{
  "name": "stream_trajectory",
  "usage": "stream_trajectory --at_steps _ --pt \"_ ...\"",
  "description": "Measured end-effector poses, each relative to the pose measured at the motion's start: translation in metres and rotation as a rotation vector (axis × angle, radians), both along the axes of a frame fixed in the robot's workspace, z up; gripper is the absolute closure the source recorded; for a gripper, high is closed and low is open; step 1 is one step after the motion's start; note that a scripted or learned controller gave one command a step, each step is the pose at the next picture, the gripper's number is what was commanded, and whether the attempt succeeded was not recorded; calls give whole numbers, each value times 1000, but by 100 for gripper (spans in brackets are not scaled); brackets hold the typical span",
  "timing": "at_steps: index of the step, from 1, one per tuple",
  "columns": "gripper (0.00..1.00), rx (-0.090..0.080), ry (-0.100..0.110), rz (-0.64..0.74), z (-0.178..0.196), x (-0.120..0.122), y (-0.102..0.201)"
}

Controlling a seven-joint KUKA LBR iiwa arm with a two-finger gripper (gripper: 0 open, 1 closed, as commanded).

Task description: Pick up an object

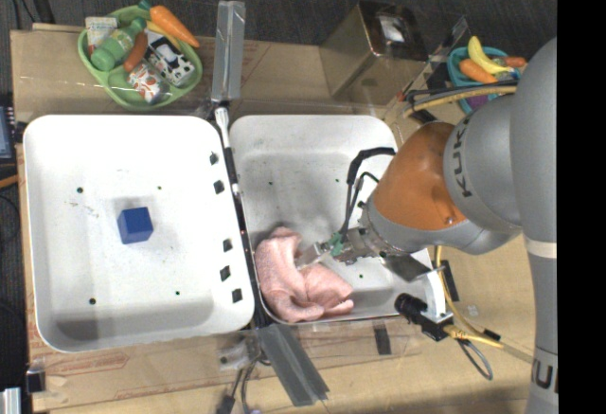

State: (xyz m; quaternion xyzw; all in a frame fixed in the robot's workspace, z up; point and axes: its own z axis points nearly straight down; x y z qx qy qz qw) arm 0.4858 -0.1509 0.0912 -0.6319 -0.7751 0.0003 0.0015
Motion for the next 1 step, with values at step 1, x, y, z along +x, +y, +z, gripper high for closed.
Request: stream_trajectory --at_steps 1 --pt "0 -3 -2 -26 1 58 54"
